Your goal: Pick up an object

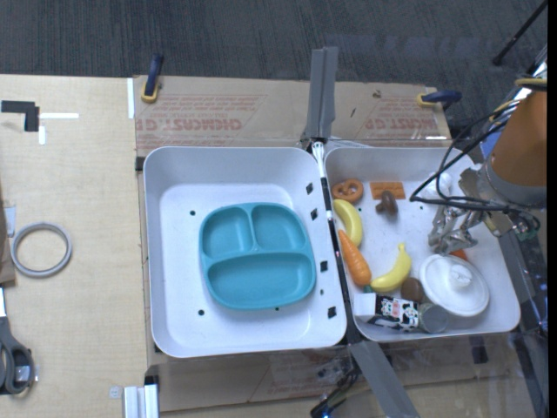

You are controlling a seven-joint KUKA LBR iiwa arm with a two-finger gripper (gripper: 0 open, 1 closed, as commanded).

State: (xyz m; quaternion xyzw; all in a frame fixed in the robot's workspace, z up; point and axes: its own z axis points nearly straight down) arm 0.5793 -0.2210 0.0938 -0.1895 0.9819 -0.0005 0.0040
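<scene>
Pale wooden counter, two shallow white bins; my gripper hangs in the right bin.
Round white lidded bowl lies just below-right of it; whether it is open, I cannot tell.

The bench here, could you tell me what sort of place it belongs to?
Probably a robotics lab: two white bins clamped over cardboard, toy food such as a carrot, and the gripper reaching in.

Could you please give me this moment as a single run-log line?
task: pick up an object | pincer: low in right bin, above white lidded bowl | held: nothing seen | left bin: teal divided plate
</scene>
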